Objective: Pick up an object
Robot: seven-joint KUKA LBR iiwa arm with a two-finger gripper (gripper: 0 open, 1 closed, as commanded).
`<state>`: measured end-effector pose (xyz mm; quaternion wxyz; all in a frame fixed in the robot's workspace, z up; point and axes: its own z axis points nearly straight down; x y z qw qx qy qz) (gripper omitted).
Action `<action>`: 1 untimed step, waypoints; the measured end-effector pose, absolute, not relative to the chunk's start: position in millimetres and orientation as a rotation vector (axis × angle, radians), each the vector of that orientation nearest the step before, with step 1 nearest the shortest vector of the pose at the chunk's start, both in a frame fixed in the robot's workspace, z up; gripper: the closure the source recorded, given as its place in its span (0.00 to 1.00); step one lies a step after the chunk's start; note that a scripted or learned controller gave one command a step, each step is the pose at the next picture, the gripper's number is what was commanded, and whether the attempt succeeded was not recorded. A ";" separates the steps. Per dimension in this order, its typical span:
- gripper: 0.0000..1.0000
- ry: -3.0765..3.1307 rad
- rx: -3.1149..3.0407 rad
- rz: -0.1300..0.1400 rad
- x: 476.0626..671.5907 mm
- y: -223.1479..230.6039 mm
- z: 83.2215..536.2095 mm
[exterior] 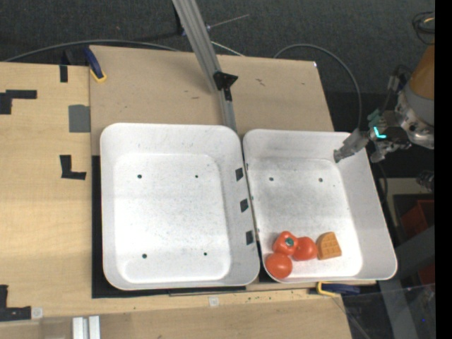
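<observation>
Resting in the near corner of the right bin [353,189]: red toys [289,251], apparently clustered tomatoes/peppers, touching each other, w/ a tan waffle-like block [328,246] just beside them. All lie loose, none held; likely bunched by the bin's sloped walls. Left bin [169,203] sits alongside. Gripper [349,149] hovers over the right bin's far-right rim, well apart from the pile; its opening cannot be told. Est.: approach not yet begun.
</observation>
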<state>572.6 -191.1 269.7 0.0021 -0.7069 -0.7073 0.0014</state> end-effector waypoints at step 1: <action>0.00 -2.223 -2.219 0.001 573.4 -191.0 272.0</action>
